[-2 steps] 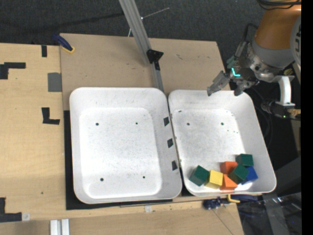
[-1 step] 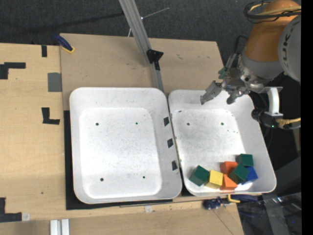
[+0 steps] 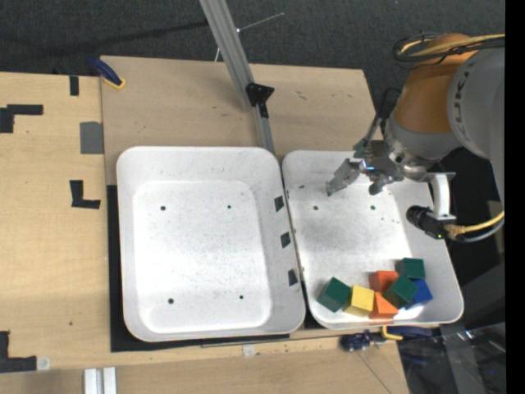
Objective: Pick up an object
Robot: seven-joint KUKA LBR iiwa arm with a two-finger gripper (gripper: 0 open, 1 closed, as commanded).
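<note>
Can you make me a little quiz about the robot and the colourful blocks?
1. True or false: the small colourful blocks lie in the right shallow white bin.
2. Which block lies farthest left in the pile: A yellow, B dark green cube, C blue?
3. Is the grey arm's two-finger gripper above the pile or over the bin's far end?

Key: 1 true; 2 B; 3 over the far end, apart from the pile.

From my remote station, the arm (image 3: 459, 97) runs off the right edge. In the right bin (image 3: 344, 228), the piled blocks (image 3: 381, 292) overlap, the orange ones partly hidden behind green and yellow neighbours.
</note>
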